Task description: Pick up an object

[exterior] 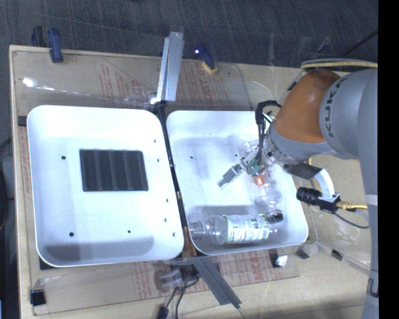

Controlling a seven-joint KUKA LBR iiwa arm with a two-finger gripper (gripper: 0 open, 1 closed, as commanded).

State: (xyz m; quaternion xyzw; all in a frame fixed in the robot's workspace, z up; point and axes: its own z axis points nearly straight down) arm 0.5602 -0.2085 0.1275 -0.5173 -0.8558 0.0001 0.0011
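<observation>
Hung in right bin [186,128] above clear plastic bottle [236,229] lying along near wall; hand [243,168], finger spread indiscernible.

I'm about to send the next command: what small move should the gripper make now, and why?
Probably a short shift toward the bin's near wall, then down. The gripper hangs over the middle of the right bin, while the clear plastic bottle lies on its side along that wall, apart from it. A second clear item sits closer, but is hard to make out.
</observation>
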